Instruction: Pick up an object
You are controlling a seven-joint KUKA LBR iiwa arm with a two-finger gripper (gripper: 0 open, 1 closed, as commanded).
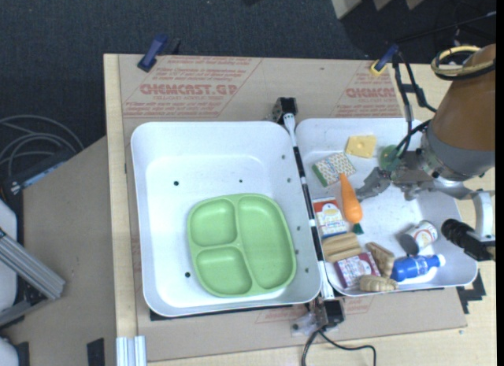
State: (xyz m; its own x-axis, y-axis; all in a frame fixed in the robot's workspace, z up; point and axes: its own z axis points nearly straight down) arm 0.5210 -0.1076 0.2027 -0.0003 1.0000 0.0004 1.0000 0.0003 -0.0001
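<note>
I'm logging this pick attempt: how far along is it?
Done: the arm has reached over the right bin. In hand: nothing visibly; the gripper hovers beside the carrot. Left: grasping and lifting; the carrot, cheese and blue bottle lie in the bin.

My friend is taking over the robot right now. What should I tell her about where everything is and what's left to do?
Gripper: low over the right bin, near the top of the carrot; nothing is visibly held.
Right bin's things: cheese wedge, green patterned packet, carrot, blue bottle, small can, plus boxes and snacks along the left and front sides.
Left bin: holds the green divided plate.
Done: the arm has reached into the right bin.
Left: close on one object, probably the carrot, and lift it.
</note>
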